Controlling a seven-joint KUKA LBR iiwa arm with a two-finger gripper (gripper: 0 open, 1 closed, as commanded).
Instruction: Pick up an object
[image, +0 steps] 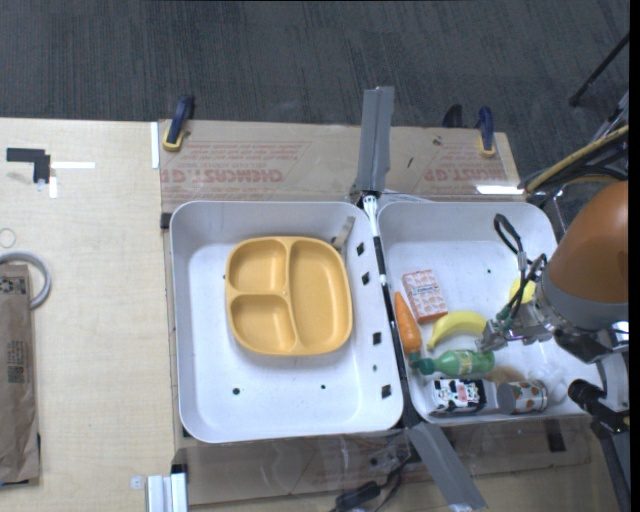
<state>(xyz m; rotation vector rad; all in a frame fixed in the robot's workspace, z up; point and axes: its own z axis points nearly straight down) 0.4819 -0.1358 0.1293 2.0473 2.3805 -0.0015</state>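
The right bin (470, 255) holds a yellow banana (452, 327), an orange carrot (406, 322), a small orange-and-white box (424, 294), a green bottle (458, 361) lying on its side, a black-and-white carton (460, 394) and a small can (525, 397). My gripper (497, 335) is low in this bin, at the banana's right end and just above the green bottle's right end. Nothing can be seen held in it. The wrist hides what lies directly beneath it.
The left bin (190, 340) carries a yellow divided plate (290, 295). The grey-and-orange arm (595, 260) covers the right bin's right side. A yellow piece (517, 290) and a black cable loop (508, 236) show beside the wrist. A brown bag (15, 370) lies at the far left.
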